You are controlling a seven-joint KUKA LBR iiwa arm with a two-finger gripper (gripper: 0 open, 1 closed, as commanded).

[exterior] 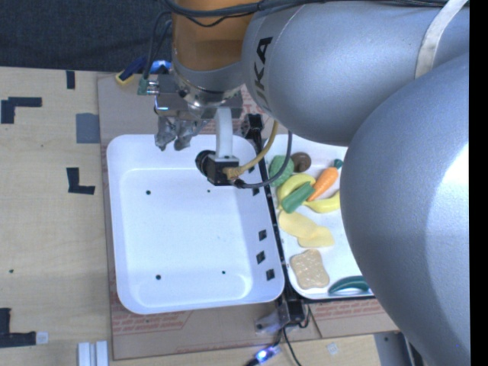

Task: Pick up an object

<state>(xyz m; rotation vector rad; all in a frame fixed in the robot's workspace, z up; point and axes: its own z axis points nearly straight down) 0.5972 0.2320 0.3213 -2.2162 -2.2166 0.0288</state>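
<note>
Pincer hanging under the orange band of the arm, low over the far rim of the left bin, near its far left part. Cannot tell whether open or closed; metal tip seen at a slant, too small and dark to judge. Cannot tell either whether touching the rim or just above it. Beside it, to the right, a white upright part and a black round part of the same wrist, with a yellow cable curving down to the wall between the two bins.

Things to pick all lying in the right bin, well apart from the pincer: toy carrot near the far side, brown round piece beyond it, green vegetable piece touching a yellow banana, pale yellow piece just below these, beige cracker-like piece nearer to the camera, teal curved piece at the near rim, partly hidden by the grey arm.

Both bins side by side on brown cardboard on the wooden tabletop.
</note>
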